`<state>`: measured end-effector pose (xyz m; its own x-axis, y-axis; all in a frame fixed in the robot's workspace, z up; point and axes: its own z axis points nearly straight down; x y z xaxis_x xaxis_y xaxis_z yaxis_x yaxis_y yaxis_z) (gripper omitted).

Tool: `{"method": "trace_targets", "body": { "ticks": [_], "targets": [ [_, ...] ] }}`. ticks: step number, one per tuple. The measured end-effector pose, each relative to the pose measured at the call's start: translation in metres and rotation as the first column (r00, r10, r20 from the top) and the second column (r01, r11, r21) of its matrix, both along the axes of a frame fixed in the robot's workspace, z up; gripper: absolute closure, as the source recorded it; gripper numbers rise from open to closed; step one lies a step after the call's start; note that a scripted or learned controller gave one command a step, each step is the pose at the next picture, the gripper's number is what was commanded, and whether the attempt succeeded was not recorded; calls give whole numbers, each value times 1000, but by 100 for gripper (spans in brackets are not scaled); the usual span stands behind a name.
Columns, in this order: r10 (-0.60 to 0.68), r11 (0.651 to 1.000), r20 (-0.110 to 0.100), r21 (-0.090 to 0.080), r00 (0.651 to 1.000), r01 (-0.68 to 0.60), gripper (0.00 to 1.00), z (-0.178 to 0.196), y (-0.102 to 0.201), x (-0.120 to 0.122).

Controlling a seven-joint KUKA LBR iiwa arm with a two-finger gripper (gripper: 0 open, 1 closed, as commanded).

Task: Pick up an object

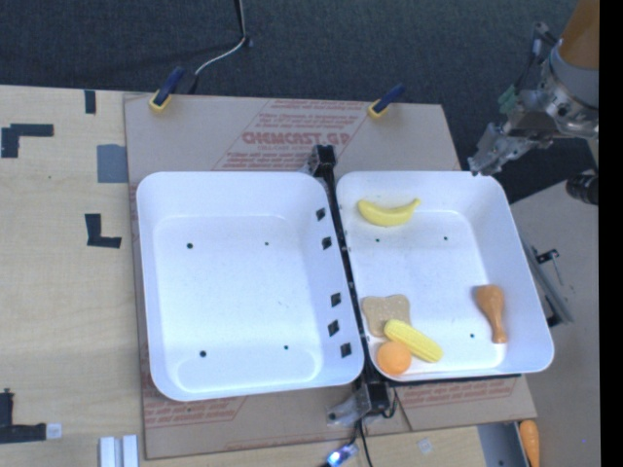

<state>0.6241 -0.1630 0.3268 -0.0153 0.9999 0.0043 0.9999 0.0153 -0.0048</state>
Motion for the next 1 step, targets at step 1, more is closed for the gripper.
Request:
{"method": "trace_targets", "body": {
  "ticks": [1],
  "targets": [
    [2, 1000, 0, 0, 1000, -2, 100, 10, 1, 0]
  ]
}}
